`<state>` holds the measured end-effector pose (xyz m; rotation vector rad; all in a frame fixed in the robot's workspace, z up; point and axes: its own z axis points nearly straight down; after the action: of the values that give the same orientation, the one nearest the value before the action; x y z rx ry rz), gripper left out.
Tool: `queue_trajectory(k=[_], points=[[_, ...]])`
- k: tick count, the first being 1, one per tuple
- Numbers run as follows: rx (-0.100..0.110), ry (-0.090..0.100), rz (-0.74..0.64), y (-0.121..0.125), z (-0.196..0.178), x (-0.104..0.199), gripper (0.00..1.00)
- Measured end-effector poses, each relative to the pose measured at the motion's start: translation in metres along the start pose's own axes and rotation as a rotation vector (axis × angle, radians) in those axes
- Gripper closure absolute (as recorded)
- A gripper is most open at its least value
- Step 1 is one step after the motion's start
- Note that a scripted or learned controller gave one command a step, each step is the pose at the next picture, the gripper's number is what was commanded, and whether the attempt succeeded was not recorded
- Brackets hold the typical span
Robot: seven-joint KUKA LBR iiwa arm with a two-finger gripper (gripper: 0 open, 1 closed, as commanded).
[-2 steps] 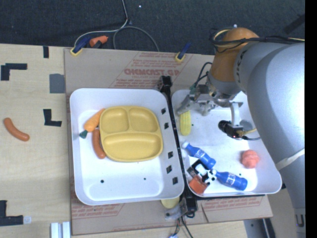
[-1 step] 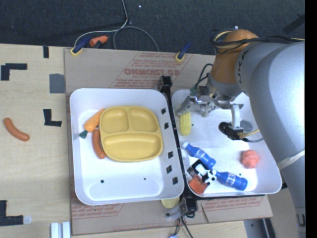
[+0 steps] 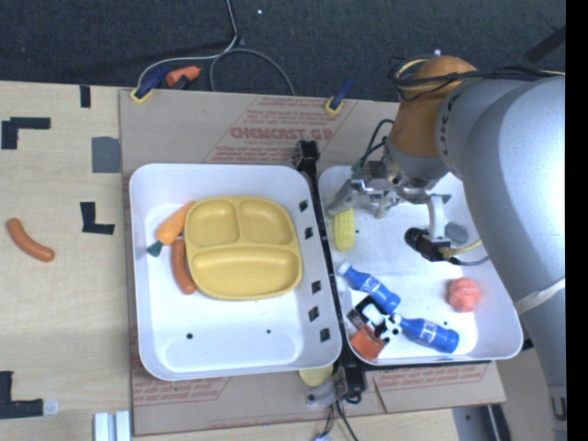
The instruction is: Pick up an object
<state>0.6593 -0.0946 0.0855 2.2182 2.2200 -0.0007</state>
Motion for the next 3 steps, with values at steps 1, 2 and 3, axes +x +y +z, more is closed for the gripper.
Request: queue_trajectory(k=[1,2,3], points=[[0.0,0.001,0.0,-0.002,0.0,-0.005,0.0],[-0.001,0.0,0.0,-0.019,-0.001,-0.004,0.0],[0.001,0.002,0.0,-0.014,0.0,-0.004,0.0]])
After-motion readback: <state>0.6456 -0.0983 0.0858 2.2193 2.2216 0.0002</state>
